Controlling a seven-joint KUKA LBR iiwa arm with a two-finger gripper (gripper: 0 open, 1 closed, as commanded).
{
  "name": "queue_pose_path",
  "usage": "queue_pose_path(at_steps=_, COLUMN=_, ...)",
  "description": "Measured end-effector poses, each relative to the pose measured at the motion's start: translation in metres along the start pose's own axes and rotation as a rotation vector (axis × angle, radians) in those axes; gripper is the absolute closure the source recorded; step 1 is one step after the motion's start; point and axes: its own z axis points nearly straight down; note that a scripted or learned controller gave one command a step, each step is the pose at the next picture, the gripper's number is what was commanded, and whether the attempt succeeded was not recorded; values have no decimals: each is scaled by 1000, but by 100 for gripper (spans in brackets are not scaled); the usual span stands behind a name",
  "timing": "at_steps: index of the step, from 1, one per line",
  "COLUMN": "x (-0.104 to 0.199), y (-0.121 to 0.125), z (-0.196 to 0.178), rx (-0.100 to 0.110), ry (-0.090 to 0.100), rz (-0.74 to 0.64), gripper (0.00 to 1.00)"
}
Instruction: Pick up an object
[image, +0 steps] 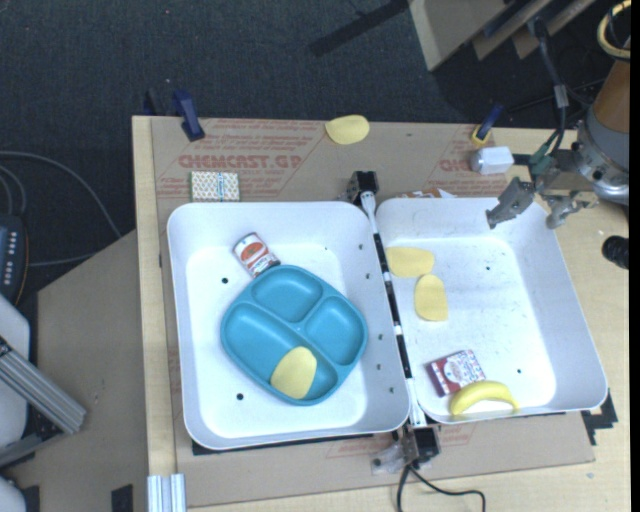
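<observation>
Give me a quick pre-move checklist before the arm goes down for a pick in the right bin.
1. Gripper empty: ok, nothing between its jaws.
2. Jaws open: ok, the two fingers stand apart.
3. Gripper over a target: not ok, it hangs at the right bin's far right corner, away from every item.
4. Free-lying target: ok, two yellow chips lie near the bin's left wall, apart from each other.
5. Banana clear to grasp: not ok, it touches the red packet at the near wall.
6. Chip thickness enough for the jaws: cannot tell.
</observation>
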Motion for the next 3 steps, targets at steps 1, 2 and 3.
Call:
queue_pose_path(at_steps=1, x=40, y=15, z=113, rx=1, ry=1, rz=-1, gripper=0)
queue_pose_path(at_steps=2, x=54, y=5, z=188, rx=2, ry=1, rz=1, gripper=0)
queue_pose_path(at_steps=3, x=54, y=-13, z=188, rx=3, ry=2, rz=1, gripper=0)
